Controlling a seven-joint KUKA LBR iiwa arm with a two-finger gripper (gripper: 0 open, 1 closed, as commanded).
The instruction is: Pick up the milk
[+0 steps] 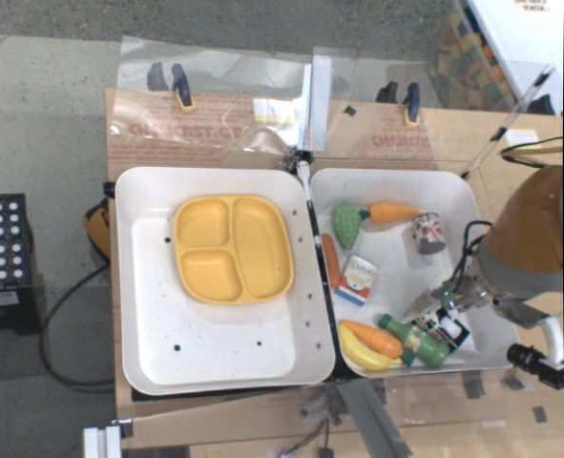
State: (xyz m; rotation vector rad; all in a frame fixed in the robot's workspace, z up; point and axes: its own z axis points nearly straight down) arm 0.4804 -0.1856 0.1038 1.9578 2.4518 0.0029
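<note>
Roughly in the middle of the right bin [472,198] lies the milk [357,281], a small carton, tilted, just beside a hot dog [329,260] at its left. Above it are a green vegetable [346,223] and a carrot [393,214]. At lower right the gripper [442,310] hangs over a green bottle [413,341]; whether its fingers are open I cannot tell. A yellow plate [234,248] sits in the left bin [148,351].

Yellow divided plate [234,248] in left bin [148,351]; carrot [393,214], banana [363,353] in right bin [472,198]
</note>
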